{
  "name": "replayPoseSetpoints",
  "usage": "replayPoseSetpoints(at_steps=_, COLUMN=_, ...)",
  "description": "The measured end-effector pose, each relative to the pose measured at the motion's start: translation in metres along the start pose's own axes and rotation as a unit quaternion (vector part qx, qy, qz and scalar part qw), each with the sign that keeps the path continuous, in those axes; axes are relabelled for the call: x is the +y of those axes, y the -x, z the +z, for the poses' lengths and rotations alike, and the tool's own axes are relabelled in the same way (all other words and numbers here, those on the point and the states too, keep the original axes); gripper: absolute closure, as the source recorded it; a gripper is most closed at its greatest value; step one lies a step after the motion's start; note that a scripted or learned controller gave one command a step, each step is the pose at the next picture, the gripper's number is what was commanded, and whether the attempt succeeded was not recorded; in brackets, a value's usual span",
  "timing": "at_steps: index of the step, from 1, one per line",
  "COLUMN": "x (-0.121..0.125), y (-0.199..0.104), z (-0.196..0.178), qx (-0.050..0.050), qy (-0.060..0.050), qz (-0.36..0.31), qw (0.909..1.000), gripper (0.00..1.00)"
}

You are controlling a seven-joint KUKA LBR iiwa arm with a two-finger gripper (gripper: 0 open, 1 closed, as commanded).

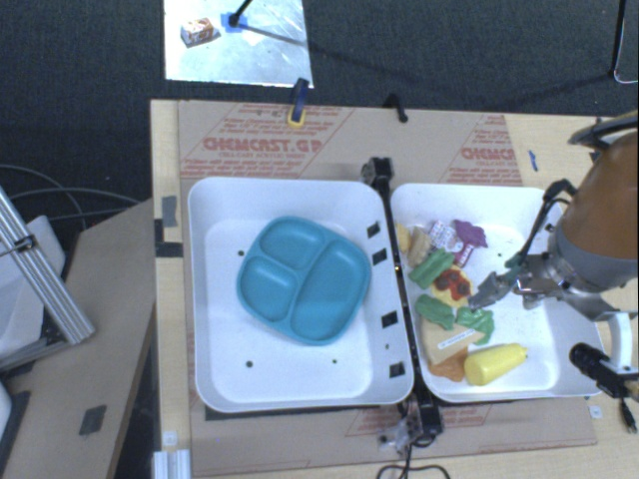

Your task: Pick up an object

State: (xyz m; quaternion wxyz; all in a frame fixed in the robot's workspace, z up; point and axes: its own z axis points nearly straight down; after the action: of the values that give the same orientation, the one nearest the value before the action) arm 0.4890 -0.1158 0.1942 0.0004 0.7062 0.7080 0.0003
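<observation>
Yellow toy lemon-like piece (pixel 494 363) lies nearest the front wall of the right-hand bin (pixel 539 200), long axis running left-low to right-high — an orange slab (pixel 449 369) touches its left end, with a pale card-like piece (pixel 451 341) just behind that

Green pieces (pixel 436 310) sit one row farther back, then a red-and-dark lump (pixel 454 284), then another green piece (pixel 432 266), and at the far end a purple item (pixel 465 235) beside pale tan ones (pixel 420 240). All of it crowds the bin's left half, against the divider side

Gripper (pixel 490 289) comes in from the right, low over the pile's right fringe, tip aimed left and slightly toward the front. Its fingers look pressed close together with nothing visibly between them, though the blur there leaves some doubt. Nearest thing to the tip: the small green piece (pixel 477 320) just in front of it, and the red-and-dark lump just to its left

Room: the right half of this bin is bare white floor, so withdrawal rightward looks free; leftward the clutter and the bin wall pinch things. Left-hand bin (pixel 215 267) holds a blue divided plate (pixel 303 279), well apart from the gripper
</observation>
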Motion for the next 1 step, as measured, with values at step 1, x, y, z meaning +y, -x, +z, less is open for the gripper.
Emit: replayPoseSetpoints(at_steps=1, x=-0.0003, y=-0.0304, z=0.1111, qx=0.001, qy=0.003, qz=0.0, qw=1.0, gripper=0.0)
